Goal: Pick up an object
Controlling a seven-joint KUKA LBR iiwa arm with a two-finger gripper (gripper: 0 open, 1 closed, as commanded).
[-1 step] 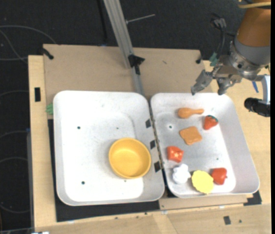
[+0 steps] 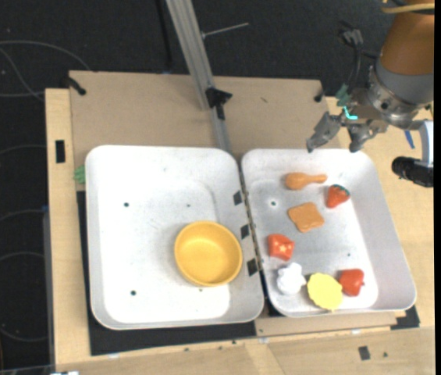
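Gripper (image 2: 337,137) spread, nothing btwn fingers, above far edge of right bin (image 2: 388,209). Nothing picked yet; descent, grasp, lift remaining.

**Gripper above the right bin's far edge, fingers apart**

The arm (image 2: 407,45) reaches in from the right; its gripper (image 2: 337,141) hangs over the far edge of the right bin (image 2: 388,225), fingers (image 2: 318,137) spread with nothing between them. In that bin lie a drumstick (image 2: 304,180) near the far side; a strawberry (image 2: 336,196) just beside it; a brown slab (image 2: 306,217) in the middle; a red piece (image 2: 281,247) towards the left wall; a white piece (image 2: 289,279), a yellow disc (image 2: 325,291) and another red piece (image 2: 351,281) along the near wall. The left bin (image 2: 126,209) holds a yellow bowl (image 2: 208,253), upright, near its right side; both bins sit side by side on the worktop (image 2: 142,108); a metal rail (image 2: 193,45) slants down to their far junction.
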